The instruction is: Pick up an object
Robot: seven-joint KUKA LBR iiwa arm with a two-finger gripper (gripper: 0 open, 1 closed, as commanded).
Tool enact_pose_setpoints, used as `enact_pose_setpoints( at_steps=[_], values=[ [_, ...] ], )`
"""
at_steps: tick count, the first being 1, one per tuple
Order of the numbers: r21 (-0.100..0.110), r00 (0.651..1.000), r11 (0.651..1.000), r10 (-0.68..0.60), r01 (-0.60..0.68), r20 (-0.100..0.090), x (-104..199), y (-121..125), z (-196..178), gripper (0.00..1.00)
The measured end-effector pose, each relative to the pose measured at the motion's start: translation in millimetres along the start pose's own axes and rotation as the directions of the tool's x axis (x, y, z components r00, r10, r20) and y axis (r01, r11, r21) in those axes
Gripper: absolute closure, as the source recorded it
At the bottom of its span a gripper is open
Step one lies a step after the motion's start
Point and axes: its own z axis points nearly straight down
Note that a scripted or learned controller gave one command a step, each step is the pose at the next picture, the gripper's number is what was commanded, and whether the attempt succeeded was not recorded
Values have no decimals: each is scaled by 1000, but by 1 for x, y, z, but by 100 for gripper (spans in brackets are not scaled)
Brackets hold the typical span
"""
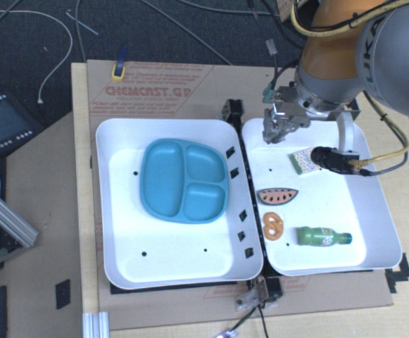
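Hovering low over the far end of the right bin [376, 210], the claw [277, 131] is hanging with nothing visibly between its fingers; whether they are spread or closed cannot be told. Just nearer the camera a green-patterned packet [302, 161] is lying, then a watermelon slice [277, 196], a pretzel [272, 225] and a green bottle [322, 236]. Well off in the left bin [112, 210], a blue divided plate [184, 180] is sitting.

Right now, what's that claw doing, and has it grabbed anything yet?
Claw hanging over the right bin's far end, nothing between its fingers. Watermelon slice, pretzel, green bottle lying loose nearer the front. Nothing blocking them.
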Motion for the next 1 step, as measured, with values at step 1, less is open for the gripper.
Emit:
enact_pose_setpoints(
  at_steps=[1],
  values=[
    [-1, 1000, 1000, -1, 1, -1, 63, 9, 7, 100]
  ],
)
